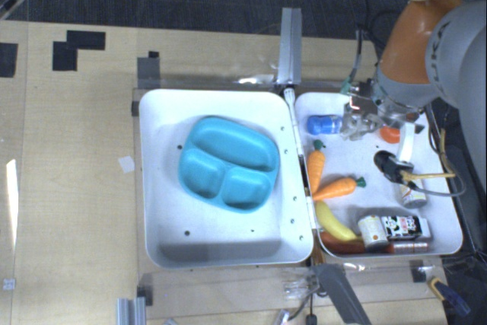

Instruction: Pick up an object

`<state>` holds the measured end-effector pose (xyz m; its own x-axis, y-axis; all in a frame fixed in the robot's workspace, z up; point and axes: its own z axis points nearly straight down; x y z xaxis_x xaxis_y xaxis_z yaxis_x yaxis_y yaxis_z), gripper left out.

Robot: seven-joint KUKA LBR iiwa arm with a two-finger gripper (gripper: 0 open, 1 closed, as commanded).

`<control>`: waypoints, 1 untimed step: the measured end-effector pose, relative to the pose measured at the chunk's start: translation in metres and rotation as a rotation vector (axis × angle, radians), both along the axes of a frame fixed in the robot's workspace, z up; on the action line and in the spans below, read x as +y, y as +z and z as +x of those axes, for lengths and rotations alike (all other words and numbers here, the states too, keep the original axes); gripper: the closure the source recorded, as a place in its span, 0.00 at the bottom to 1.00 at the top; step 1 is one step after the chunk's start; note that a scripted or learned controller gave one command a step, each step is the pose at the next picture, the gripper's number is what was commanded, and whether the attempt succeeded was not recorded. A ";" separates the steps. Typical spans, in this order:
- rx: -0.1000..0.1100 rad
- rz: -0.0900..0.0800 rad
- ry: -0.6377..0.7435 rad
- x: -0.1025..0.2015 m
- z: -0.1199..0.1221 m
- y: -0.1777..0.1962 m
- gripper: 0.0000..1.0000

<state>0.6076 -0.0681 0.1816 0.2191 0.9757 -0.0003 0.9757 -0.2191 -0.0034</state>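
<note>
I find the arm [456, 42] reaching in from the right over the far part of the right bin [361, 158], its orange band [407, 42] above the wrist. The end effector [358, 122] sits low over the bin's far end; from this angle I cannot tell whether it is open or closed, and I see nothing held in it. All candidate objects for picking lie in the right bin. A blue bottle [323, 123] lies on its side just beside the end effector, towards the wall shared with the other bin. A small orange-red item [389, 135] shows on the end effector's other side, partly hidden, and I cannot identify it. One toy carrot [315, 166] lies along the shared wall, leaf end towards the bottle. A second toy carrot [337, 189] lies across the bin floor near the first one's tip. A banana [333, 221] lies near the front corner by the shared wall. Beside it a small printed can [390, 227] lies on its side, with a dark reddish item [380, 246] along the front wall, just beside the can. The left bin [163, 186] holds one blue divided plate [228, 164], well apart from the end effector. Both bins rest side by side on the table [68, 164].
</note>
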 end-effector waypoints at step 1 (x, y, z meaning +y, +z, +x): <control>-0.004 -0.001 -0.027 0.069 0.041 0.081 1.00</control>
